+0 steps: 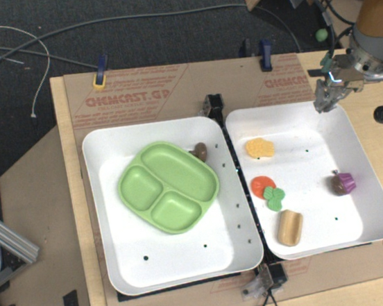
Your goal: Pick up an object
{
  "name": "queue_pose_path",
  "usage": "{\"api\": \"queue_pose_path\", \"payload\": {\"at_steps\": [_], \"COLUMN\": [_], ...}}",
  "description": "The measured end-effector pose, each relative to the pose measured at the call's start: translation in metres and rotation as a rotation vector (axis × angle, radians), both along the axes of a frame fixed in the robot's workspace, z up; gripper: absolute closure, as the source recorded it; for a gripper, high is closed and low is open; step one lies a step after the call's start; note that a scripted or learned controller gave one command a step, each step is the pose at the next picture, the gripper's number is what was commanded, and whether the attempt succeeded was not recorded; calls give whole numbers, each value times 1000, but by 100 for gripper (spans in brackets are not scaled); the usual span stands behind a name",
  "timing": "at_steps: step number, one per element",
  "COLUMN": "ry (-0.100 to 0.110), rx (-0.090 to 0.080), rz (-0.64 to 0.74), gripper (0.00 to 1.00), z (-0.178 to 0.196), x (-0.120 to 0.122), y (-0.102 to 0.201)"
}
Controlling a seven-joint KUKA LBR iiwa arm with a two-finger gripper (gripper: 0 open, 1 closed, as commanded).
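bread roll [290,227] right bin front | jaws [325,102] far corner, well apart | grip state: cannot tell

Arm reached in from table's right edge, near far right corner. Wrist angled downward and leftward. Claw [325,101] hung low, tips pointed down, nothing visible between them.

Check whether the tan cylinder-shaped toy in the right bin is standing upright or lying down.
Lying down: the tan cylinder-shaped toy rests on its long side on the right white bin's floor, below the red and green toy.
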State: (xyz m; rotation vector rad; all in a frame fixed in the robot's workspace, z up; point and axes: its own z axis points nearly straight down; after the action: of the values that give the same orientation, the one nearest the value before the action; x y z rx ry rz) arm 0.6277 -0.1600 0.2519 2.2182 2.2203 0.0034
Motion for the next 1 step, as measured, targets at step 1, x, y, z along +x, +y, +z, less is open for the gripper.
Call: {"api": "queue_pose_path", "payload": {"at_steps": [1], "ry": [6], "rx": [4], "rz": [5], "gripper": [100], "z": [-12], "x": [0], "y": [54]}}
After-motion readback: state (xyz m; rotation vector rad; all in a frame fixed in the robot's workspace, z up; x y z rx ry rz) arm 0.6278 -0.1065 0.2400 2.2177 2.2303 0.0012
